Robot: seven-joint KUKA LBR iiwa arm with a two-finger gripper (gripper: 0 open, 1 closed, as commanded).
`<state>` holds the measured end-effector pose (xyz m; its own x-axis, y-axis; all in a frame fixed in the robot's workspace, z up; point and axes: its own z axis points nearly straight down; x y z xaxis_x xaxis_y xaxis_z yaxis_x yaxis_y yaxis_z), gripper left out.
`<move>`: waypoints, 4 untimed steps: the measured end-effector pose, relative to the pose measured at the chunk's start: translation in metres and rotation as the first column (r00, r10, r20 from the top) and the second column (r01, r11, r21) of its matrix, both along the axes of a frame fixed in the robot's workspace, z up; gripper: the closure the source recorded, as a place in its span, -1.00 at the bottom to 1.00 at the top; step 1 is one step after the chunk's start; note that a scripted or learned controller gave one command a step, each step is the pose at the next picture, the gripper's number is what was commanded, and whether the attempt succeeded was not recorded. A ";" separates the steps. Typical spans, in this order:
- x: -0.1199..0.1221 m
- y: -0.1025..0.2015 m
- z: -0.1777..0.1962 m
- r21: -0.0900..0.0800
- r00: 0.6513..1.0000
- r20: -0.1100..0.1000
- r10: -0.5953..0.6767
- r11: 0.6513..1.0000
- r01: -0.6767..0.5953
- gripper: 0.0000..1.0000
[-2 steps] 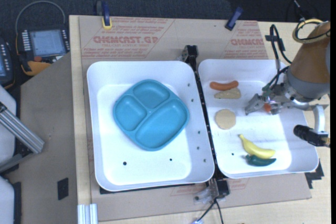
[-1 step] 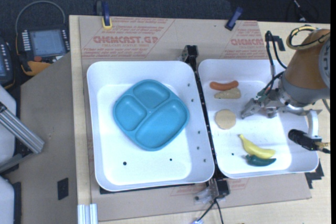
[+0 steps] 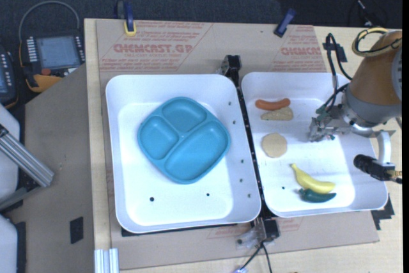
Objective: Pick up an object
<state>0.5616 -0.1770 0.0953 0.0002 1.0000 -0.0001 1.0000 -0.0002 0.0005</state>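
Note:
The right bin (image 3: 358, 198) holds a red sausage (image 3: 273, 103) with a tan bread piece (image 3: 277, 115) just below it, a round tan cookie (image 3: 275, 145), a yellow banana (image 3: 312, 181) and a dark teal piece (image 3: 317, 196) under the banana. My gripper (image 3: 321, 128) hangs low over the right bin's bare floor, to the right of the cookie and bread. Nothing shows between its fingertips.
The left bin (image 3: 128, 195) carries a blue divided plate (image 3: 184, 139) in its middle. A black divider with clamps (image 3: 246, 137) runs between the bins. The grey arm with its orange band (image 3: 377, 83) covers the right bin's far right side. Cables lie near that edge.

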 end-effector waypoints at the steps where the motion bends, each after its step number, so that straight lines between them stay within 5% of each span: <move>1: 0.004 0.000 0.043 -0.002 1.000 0.005 0.001 1.000 -0.001 1.00; 3: 0.005 -0.002 0.110 -0.002 1.000 0.004 0.001 1.000 -0.001 1.00; 4: 0.010 0.052 0.122 0.001 1.000 0.003 0.006 1.000 -0.006 1.00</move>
